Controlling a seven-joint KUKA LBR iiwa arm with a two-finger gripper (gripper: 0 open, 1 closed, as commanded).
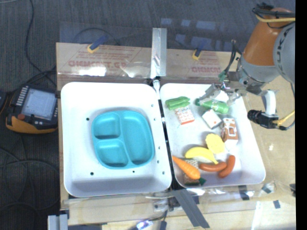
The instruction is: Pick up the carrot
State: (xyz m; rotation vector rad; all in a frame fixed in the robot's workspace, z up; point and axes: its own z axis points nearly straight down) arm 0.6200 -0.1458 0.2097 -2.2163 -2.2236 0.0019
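Note:
The orange carrot [185, 167] with a green stub lies in the right bin's [254, 169] front left corner, beside the wall between the bins. My gripper [220, 95] hangs over the back of that bin, far from the carrot. Its fingers are spread open and hold nothing. A green bottle [217, 106] lies just under them.
Around the carrot lie a yellow banana [199, 152] and a red sausage [221, 166]. Further back are a green pickle [177, 101], a small card [184, 115], a white block [211, 119] and a small carton [230, 130]. The left bin [72, 128] holds a blue divided plate [123, 138].

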